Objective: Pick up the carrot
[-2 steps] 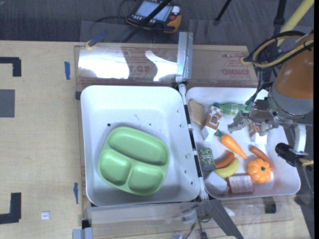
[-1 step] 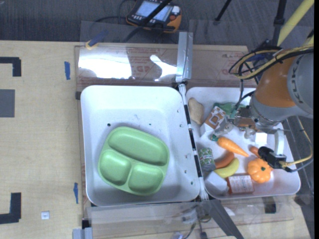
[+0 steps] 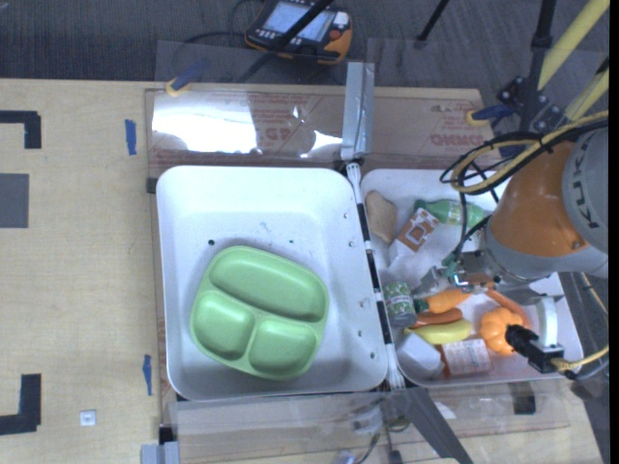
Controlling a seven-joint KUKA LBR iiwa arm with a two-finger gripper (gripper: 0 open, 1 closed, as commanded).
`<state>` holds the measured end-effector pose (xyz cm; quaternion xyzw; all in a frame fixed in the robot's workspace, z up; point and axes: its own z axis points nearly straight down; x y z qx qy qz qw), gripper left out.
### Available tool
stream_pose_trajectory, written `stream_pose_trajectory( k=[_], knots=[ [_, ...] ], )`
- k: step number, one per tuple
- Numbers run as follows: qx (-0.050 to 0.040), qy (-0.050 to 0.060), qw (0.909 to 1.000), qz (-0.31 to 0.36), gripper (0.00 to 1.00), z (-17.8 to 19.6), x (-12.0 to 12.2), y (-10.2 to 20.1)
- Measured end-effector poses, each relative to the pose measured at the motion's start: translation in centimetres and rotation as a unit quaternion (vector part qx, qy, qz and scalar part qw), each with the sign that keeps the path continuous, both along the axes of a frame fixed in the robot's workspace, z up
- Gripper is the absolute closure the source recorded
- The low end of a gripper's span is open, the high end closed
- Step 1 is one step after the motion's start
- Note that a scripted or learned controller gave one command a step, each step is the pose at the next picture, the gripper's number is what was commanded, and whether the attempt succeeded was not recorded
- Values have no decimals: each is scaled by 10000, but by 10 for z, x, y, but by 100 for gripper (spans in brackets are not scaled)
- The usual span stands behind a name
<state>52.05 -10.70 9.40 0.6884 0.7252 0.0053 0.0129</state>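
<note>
The desk (image 3: 68, 259) is a pale wood surface marked with black corner brackets along its left side and short strips of blue tape. Two shallow white bins sit side by side on it.

The left bin (image 3: 184, 211) holds a green divided tray (image 3: 259, 309) with three compartments, lying toward the near-left part of the bin floor.

The right bin (image 3: 561, 341) is crowded. The carrot (image 3: 447, 301) lies near the bin's middle, tilted slightly, just above a yellow banana-shaped item (image 3: 445, 333). A small green can (image 3: 398, 301) stands just left of the carrot. A round orange fruit (image 3: 497, 327) sits to the carrot's right. A green bottle (image 3: 447, 211) and a small orange-and-white carton (image 3: 419, 230) lie toward the far side.

The arm (image 3: 537, 211) enters from the right, its orange band over the right bin. The pincer (image 3: 462, 274) is low over the bin, just above the carrot. Whether its fingers are parted or together cannot be told, since the wrist hides them.

Behind the bins stands a clear panel (image 3: 242, 124) backed by cardboard. Beyond it, on dark grey carpet (image 3: 97, 27), rests a handheld control pendant (image 3: 298, 27), with black stand legs nearby.
</note>
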Motion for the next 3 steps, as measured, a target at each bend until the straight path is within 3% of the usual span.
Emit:
stream_pose_trajectory(
  k=[1, 2, 3],
  knots=[
    [25, 30, 9986, 525, 0, -3, -34, -24],
    [23, 29, 9986, 526, 100, 6, -35, -24],
    [27, 129, 9884, 1513, 100, 120, -6, 6]
  ],
)
